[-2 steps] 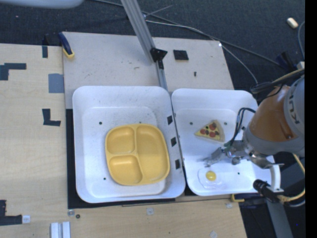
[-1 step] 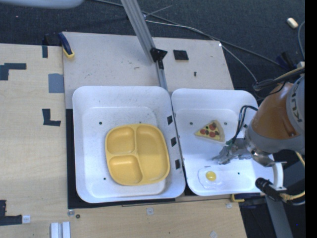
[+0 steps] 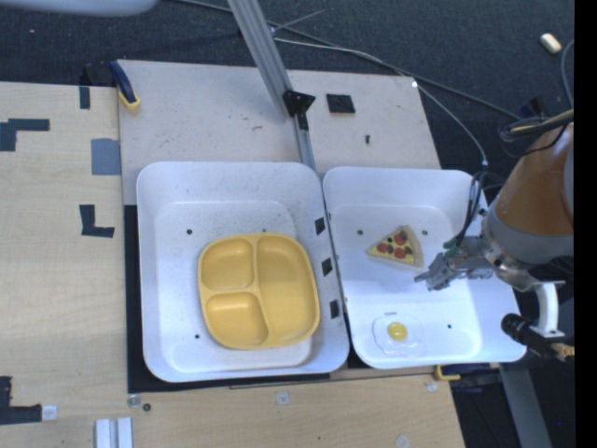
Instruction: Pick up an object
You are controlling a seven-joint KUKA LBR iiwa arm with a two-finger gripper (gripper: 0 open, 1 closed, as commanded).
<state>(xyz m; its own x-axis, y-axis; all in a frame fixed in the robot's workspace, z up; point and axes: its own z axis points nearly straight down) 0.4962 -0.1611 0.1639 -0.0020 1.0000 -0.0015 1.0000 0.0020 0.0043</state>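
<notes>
The tool (image 3: 438, 273) hangs low in the right bin (image 3: 410, 187), at about 3 o'clock. Whether it is spread or pinching cannot be told. The pizza slice (image 3: 396, 247) lies just beside it. A fried egg (image 3: 396, 332) sits near 6 o'clock. The left bin (image 3: 168, 203) holds a yellow tray (image 3: 258, 290).

Tabletop (image 3: 233, 129), pale, speckled, centre frame. Metal post (image 3: 266, 49), slanting from top centre. Blue-and-yellow clamp (image 3: 124, 84), upper left. Cables (image 3: 392, 68), upper right, on dark floor (image 3: 420, 17).
</notes>
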